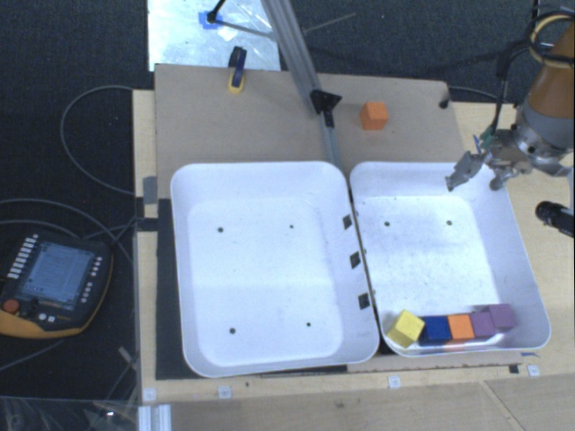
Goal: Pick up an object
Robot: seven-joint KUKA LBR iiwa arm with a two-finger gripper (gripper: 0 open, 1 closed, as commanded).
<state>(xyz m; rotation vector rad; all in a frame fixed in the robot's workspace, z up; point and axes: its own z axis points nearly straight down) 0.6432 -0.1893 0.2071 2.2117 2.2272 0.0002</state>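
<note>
Blocks [454, 327] line right bin's [517, 232] near wall; hand [478, 174] apparently well apart.

Two white bins [260, 268] sit on a tan bench [395, 101], their floors dotted with small dark marks. Along the right bin's [431, 250] near wall line up a yellow cube [406, 328], a blue cube [437, 329], an orange cube [461, 327] and two purple cubes [493, 319]. Another orange cube [375, 115] rests on the bench. An orange-and-grey handheld controller [52, 284] lies on dark carpet.
</note>
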